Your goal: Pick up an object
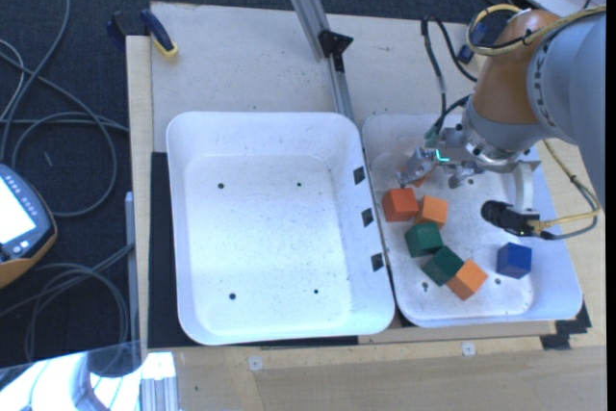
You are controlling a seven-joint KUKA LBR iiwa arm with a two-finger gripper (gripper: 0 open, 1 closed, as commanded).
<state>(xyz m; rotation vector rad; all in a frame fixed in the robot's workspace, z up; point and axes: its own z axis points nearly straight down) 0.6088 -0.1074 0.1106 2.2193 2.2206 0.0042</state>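
Fingers of the gripper [420,170] are too small and blurred from my seat for me to tell their state; nothing shows pinched between them. From my console I see the arm [539,63] reaching in from the right, with the gripper low over the far left part of the right bin [553,298], just beyond the red-orange block [400,203]. Close by lie an orange block [434,210], two green blocks [422,239] [444,264], another orange block [468,279], and a blue block [514,260] further right. The left bin [192,207] sits alongside. I judge this as the approach step, with no pick made yet. Next, I reckon, the gripper needs to come slightly nearer, straddle the red-orange block, descend, close, then lift.
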